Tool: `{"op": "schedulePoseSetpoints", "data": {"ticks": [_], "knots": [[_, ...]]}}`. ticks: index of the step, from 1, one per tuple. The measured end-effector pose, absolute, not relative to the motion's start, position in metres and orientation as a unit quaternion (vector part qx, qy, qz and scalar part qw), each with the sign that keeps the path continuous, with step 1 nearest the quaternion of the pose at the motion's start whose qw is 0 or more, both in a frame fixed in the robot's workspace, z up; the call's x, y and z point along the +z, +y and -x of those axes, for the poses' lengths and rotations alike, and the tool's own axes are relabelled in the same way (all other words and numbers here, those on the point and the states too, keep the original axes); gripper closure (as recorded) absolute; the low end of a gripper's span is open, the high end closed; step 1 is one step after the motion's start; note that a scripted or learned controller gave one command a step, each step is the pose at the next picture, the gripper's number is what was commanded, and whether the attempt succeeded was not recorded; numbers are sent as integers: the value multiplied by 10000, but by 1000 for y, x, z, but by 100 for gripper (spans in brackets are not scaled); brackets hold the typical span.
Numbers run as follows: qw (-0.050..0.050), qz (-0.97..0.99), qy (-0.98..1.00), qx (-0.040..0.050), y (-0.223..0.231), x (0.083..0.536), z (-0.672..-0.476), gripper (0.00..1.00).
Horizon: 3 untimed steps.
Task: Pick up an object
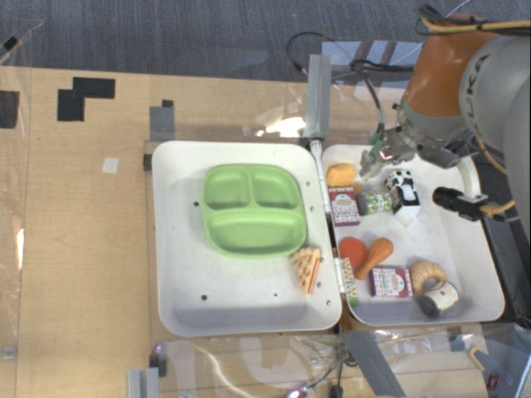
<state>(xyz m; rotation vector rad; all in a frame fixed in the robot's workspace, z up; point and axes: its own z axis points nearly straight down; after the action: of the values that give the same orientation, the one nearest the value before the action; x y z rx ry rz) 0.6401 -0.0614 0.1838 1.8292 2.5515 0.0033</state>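
My gripper (376,159) hangs over the back of the right bin (465,247), below the arm's orange band. It is just right of an orange round item (340,174) and above a small green box (377,201). A black-and-white toy (404,187) lies just to its right. A red-and-white box (344,206) sits by the bin's left wall. Nothing shows in the gripper's grasp.
Toward the front of the right bin lie a red disc (352,249), an orange carrot-like piece (378,253), a second small box (390,282), a tan shell-shaped item (427,272) and a can (440,298). The left bin (182,288) holds a green divided plate (251,210) and a waffle-like wedge (307,268).
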Motion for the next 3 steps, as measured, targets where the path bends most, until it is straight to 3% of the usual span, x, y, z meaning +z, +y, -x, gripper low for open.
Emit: {"op": "schedulePoseSetpoints", "data": {"ticks": [1,2,3], "knots": [[2,-4574,8893,2,-135,117,-589,100],[17,-4099,9121,3,-140,94,-662,100],[49,-4893,8721,14,-125,88,-660,100]]}}
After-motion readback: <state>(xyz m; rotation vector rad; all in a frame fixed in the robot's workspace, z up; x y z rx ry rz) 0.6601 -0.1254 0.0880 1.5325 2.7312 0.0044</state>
